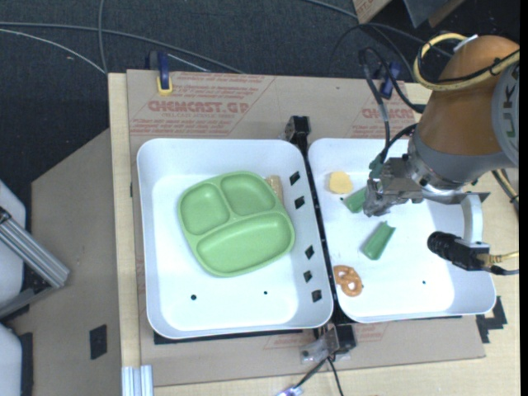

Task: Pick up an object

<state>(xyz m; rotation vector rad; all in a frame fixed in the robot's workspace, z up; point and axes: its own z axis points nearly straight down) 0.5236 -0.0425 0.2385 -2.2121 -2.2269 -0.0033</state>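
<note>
Camera view from above the bench: the grey-and-orange arm reaches in from the right and sets its gripper (378, 202) low over the right bin (412, 299), directly above a small dark-green piece (356, 200) near the bin's upper left. Whether the hand is released or clenched cannot be told from this angle.

A yellow piece (340, 182) lies just beside the dark-green one. A lighter green block (378, 241) lies near below, and a pretzel (349, 280) rests against the left wall. The left bin (157, 221) holds a green divided plate (237, 222) with a small tan piece (274, 187) at its upper rim.

A clean grasp would likely need the tips straddling the dark-green piece alone, clear of its yellow neighbour. The divider (308, 213) between the bins stands close on the left, leaving little room that way. The bin's middle and right offer open floor, and a straight lift looks safest.
</note>
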